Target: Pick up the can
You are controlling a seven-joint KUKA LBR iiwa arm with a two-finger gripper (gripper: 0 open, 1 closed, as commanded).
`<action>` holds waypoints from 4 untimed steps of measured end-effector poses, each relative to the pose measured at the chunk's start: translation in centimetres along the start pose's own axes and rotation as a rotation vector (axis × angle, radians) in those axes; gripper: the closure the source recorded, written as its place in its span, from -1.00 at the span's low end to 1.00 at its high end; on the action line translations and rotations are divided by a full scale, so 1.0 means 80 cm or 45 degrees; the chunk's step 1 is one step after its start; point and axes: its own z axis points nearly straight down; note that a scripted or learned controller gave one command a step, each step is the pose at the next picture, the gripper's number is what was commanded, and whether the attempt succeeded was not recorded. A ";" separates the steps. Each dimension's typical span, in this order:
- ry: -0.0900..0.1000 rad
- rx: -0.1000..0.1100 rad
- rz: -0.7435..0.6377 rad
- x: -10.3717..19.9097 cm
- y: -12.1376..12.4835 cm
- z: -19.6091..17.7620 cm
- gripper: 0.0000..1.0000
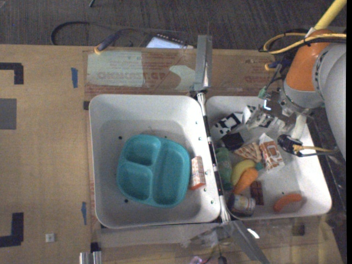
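Teal divided plate point(153, 170) in white left bin point(104, 120). Orange-and-white small box point(197, 172) at its 3 o'clock edge. Right bin point(316, 188) white: black-and-white cow-patterned carton point(227, 123), yellow banana point(242, 168), orange carrot point(246, 180), dark silvery can point(242, 204). Worktop point(44, 164) tan, blue tape marks.

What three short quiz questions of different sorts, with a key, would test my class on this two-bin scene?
1. True or false: the teal divided plate lies in the left bin.
2. Which sits nearest the can? A the carrot B the black-and-white carton C the gripper
3. Fill in: the small orange carton rests beside the plate's ___ edge.

Key: 1 true; 2 A; 3 right.
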 end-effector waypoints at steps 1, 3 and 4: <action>-0.013 0.041 -0.002 0.022 0.008 0.017 -1.00; 0.028 0.063 -0.010 -0.008 0.031 0.018 1.00; 0.013 0.059 -0.001 -0.020 0.033 0.018 -1.00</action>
